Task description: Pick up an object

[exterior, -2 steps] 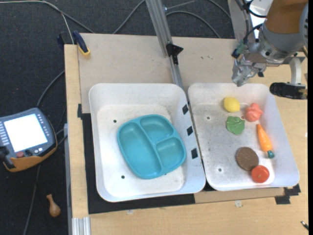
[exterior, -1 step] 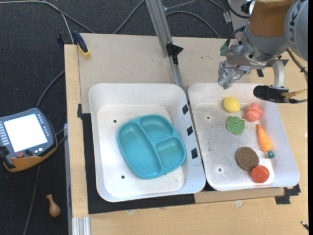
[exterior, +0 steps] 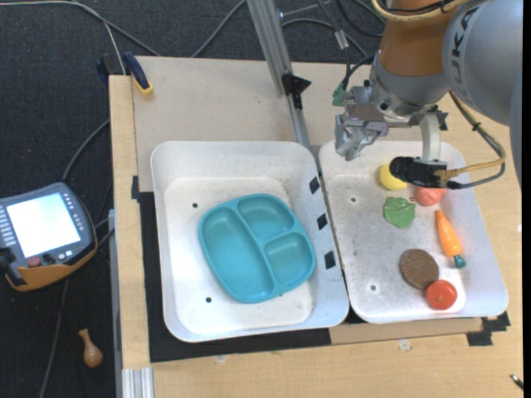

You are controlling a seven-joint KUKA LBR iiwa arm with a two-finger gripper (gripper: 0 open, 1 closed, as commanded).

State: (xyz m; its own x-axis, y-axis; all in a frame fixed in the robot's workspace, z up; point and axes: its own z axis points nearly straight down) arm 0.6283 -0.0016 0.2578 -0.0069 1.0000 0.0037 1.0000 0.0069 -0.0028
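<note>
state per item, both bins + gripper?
gripper: above right bin's far-left corner, holding nothing seen
teal tray: flat in left bin
carrot: lying flat
brown disc: flat
tomato: near front rim
green piece: mid-bin

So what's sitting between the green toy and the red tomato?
From the camera above, the brown round cookie lies between the green toy and the red tomato, with the carrot off to one side.
</note>
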